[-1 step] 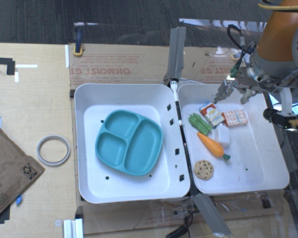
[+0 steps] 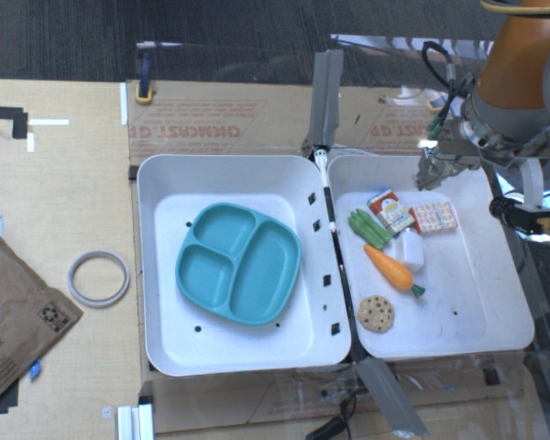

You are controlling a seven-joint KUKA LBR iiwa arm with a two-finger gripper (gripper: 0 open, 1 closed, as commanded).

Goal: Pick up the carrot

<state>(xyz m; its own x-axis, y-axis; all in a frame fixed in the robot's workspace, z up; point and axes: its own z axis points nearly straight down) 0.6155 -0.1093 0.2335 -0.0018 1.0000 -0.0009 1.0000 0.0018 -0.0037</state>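
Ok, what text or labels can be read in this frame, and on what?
"BOX": brown cardboard box, lower left edge; a line above it is cut off.
Red mirrored lettering on the cardboard sheet behind the bins: reversed and blurred, not readable.
Small printed packets in the right bin: print too small to read.

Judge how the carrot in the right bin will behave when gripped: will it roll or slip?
The carrot looks like smooth, rigid toy plastic, so probably light and a bit slippery. Its round, tapered body may roll or pivot if pinched off-centre. It lies against a white item, which could shift too.
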